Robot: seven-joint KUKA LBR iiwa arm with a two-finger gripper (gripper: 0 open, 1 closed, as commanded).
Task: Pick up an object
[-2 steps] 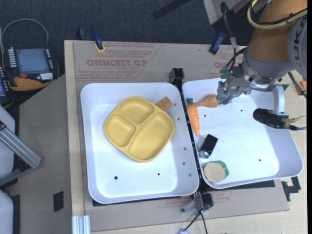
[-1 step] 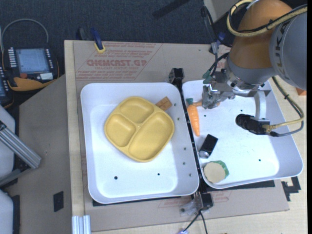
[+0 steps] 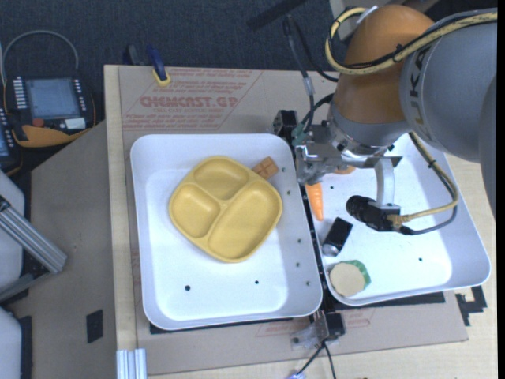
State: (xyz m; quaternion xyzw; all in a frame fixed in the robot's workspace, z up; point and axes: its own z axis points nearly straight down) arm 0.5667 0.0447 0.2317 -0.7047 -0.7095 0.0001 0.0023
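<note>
My gripper (image 3: 316, 166) hangs under the orange-banded wrist, over the left edge of the right bin (image 3: 442, 271). Directly below it in the view lies an orange carrot-shaped piece (image 3: 316, 202), with its upper end against the gripper's body. Nearer the front of that bin are a small black block (image 3: 338, 234) and a round cream and green piece (image 3: 349, 278). In the left bin (image 3: 158, 290), a yellow divided plate (image 3: 226, 207) lies with a small brown block (image 3: 266, 167) at its upper right rim.
A black plug on a yellow cable (image 3: 371, 212) hangs from the arm over the right bin's middle. The two bins meet along a ridge (image 3: 309, 235). A cardboard sheet (image 3: 189, 97) lies under the bins, and a teach pendant (image 3: 47, 105) sits far left.
</note>
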